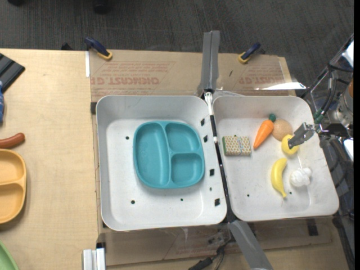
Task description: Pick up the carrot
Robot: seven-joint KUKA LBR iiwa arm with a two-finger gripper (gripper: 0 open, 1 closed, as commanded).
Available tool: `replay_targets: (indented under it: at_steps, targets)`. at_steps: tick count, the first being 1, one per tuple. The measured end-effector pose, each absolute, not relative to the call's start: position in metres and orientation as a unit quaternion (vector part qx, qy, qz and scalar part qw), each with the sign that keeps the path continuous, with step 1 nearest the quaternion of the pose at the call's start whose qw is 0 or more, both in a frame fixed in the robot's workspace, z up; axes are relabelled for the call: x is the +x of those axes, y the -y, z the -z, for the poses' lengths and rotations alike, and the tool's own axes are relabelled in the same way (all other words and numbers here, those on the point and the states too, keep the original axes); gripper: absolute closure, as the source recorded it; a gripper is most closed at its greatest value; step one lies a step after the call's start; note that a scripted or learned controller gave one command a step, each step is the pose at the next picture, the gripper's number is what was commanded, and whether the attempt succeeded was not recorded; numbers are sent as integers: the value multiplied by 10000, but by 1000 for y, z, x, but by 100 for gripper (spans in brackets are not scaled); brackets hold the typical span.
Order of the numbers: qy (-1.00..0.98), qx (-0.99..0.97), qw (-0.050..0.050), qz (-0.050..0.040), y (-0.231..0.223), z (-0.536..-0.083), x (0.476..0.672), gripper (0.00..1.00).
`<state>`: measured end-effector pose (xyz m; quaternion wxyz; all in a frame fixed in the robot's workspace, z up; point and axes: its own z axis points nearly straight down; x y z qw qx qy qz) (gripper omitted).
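The orange carrot (262, 133) with a green top lies tilted in the right bin (315, 204), near its far middle. My gripper (302, 135) reaches in from the right and hovers to the carrot's right, apart from it. It sits just over a small yellow piece (289, 145), past a tan round item (282, 129) that lies against the carrot's top end.
A speckled sponge block (237, 145) lies left of the carrot. A banana (278, 177) and a white lump (300, 177) lie nearer the front. The left bin (112, 207) holds a teal divided plate (169, 153). An orange dish (11, 187) and a sausage (11, 140) sit far left.
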<state>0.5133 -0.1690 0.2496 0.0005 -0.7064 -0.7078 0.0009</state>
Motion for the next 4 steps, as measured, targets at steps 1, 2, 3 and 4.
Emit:
replay_targets:
  at_steps: [1, 2, 3, 4]
  targets:
    - [7914, -6112, 10, -7, 154, -111, 577, 0]
    - [8055, -5927, -3, 2, 169, -92, 625, 0]
    - [8048, -5935, -7, -2, 170, -103, 625, 100]
    - [7481, -6636, -11, -3, 144, -222, 645, 100]
